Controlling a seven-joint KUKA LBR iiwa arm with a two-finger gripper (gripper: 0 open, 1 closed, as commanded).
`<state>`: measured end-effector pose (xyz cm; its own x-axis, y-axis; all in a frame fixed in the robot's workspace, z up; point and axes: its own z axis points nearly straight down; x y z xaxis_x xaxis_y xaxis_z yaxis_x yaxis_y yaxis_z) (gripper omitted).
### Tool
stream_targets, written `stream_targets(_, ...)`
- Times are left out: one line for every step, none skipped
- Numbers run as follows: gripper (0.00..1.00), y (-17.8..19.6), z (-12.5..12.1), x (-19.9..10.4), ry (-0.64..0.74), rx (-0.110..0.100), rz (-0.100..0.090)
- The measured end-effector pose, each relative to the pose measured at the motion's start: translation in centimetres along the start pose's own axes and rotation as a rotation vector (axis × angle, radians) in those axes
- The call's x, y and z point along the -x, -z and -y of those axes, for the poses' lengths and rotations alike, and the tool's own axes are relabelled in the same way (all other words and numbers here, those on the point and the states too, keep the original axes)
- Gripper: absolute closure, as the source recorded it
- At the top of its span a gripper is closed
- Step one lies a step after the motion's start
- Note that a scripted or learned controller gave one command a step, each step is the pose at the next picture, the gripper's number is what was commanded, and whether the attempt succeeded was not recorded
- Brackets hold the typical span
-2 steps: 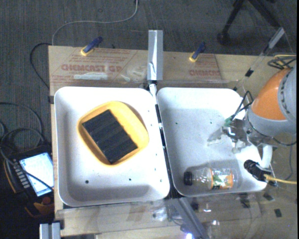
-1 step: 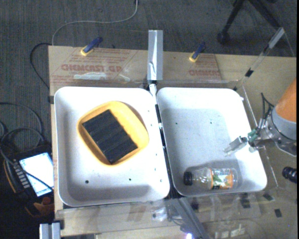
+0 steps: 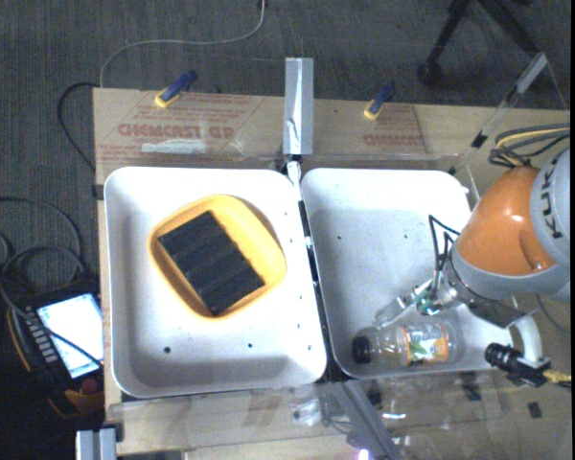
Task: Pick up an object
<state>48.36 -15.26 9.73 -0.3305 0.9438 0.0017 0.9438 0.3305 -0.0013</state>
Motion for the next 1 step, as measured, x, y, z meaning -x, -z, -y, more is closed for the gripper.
stream_targets(0.0, -0.05, 0.26, 2.86, -0.409, -0.001, 0.002)
